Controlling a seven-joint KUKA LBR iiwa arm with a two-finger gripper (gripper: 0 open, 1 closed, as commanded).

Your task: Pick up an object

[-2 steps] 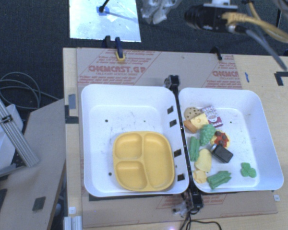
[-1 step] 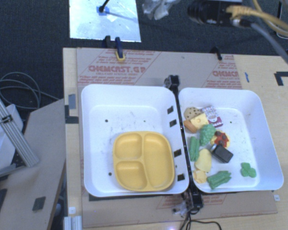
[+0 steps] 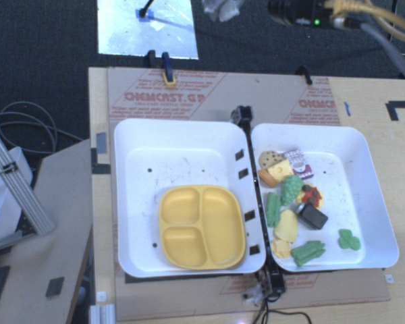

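Note:
The right bin [image 3: 364, 181] holds several small toy foods bunched along its left side. Among them are a cookie [image 3: 270, 159], a yellow-orange wedge [image 3: 279, 173], a red-and-white packet [image 3: 298, 162], a green leafy piece [image 3: 291, 189], a black block [image 3: 313, 216], a pale yellow pear shape [image 3: 287, 226] and a green bean pod [image 3: 308, 252]. A small green piece [image 3: 349, 239] lies apart, toward the front right. My gripper [image 3: 224, 0] hangs blurred at the top of the view, far behind both bins and well above the bench, with nothing seen in it.
A yellow divided plate [image 3: 202, 226] lies in the front of the left bin [image 3: 131, 181]. A black divider with clips [image 3: 251, 187] runs between the bins. Cables and a dark unit [image 3: 304, 9] sit at the top right, and a shiny sheet [image 3: 147, 19] lies behind the bench.

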